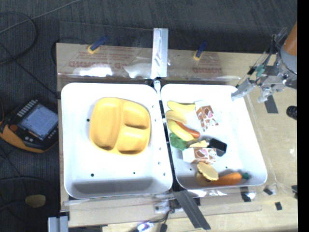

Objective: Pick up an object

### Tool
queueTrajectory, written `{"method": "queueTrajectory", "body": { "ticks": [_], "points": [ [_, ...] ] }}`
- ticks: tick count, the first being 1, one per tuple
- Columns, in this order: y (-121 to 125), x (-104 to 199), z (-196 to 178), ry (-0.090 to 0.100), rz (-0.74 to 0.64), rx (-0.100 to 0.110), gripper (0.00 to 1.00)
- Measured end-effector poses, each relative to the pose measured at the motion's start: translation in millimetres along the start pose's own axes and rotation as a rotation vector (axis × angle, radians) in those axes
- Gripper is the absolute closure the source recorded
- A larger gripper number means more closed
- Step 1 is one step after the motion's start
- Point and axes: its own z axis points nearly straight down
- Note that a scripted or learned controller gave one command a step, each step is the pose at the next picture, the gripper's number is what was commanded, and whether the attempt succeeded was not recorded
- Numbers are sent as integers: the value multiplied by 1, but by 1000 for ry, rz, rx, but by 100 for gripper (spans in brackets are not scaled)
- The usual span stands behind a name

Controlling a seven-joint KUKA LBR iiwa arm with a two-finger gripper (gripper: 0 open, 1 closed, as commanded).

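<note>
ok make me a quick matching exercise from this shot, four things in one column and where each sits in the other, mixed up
Things:
1. yellow tray
2. carrot
3. banana
4. gripper

Places:
A. top of the right bin, close to the divider
B. above the right bin's upper right corner
C. middle of the left bin
D. bottom edge of the right bin

Pairs: 1-C, 2-D, 3-A, 4-B
</note>
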Motion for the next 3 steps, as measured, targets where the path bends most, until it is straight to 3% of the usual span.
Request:
{"method": "queueTrajectory", "body": {
  "ticks": [1, 2, 3],
  "points": [
    [2, 63, 159, 0, 97, 2, 0],
    [2, 64, 151, 2, 95, 4, 100],
    [2, 161, 62, 0, 85, 1, 100]
  ]
}}
